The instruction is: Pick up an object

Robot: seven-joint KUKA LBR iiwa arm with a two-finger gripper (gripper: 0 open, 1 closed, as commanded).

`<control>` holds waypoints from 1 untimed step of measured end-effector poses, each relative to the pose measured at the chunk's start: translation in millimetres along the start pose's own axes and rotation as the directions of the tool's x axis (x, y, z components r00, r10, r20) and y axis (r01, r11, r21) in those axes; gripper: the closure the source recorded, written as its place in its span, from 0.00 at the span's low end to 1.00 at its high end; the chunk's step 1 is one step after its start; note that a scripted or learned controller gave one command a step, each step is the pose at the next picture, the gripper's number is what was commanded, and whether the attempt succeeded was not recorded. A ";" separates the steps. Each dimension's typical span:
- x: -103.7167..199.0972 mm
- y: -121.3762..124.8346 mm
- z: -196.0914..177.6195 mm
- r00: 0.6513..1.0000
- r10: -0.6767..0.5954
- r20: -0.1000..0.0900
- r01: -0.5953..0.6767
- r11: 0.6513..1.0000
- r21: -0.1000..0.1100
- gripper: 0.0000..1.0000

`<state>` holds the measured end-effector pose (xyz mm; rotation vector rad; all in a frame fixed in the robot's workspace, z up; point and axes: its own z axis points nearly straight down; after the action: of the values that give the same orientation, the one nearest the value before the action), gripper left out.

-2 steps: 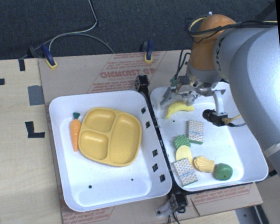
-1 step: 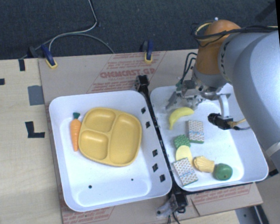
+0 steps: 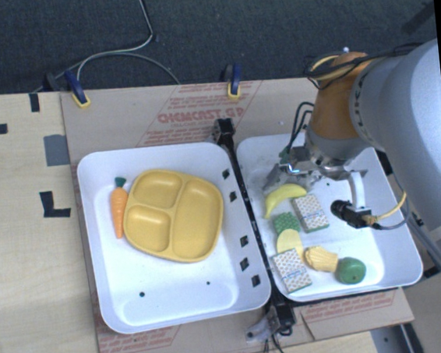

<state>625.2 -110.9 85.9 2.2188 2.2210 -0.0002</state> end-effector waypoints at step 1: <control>0.5 1.0 -10.8 1.000 0.000 -0.001 0.000 1.000 -0.003 1.00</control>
<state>626.2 -110.3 96.7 2.2176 2.2199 0.0046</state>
